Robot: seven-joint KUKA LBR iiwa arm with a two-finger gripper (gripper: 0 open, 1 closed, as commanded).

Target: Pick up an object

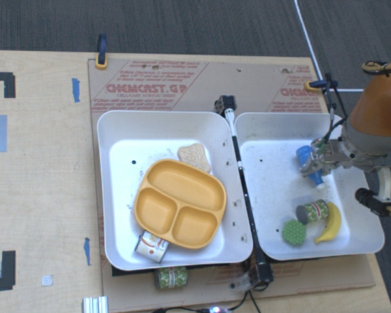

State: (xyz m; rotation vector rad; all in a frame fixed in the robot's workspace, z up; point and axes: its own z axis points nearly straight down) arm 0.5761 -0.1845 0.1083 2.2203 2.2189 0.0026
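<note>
the pincer (315, 168) is seen low in the right bin (274, 240); a blue object (304, 154) is clamped between its fingers, the banana (330, 223) lying below.

Small blue object (305, 156), possibly toy, right bin, at gripper tip; grasp unclear.
</note>
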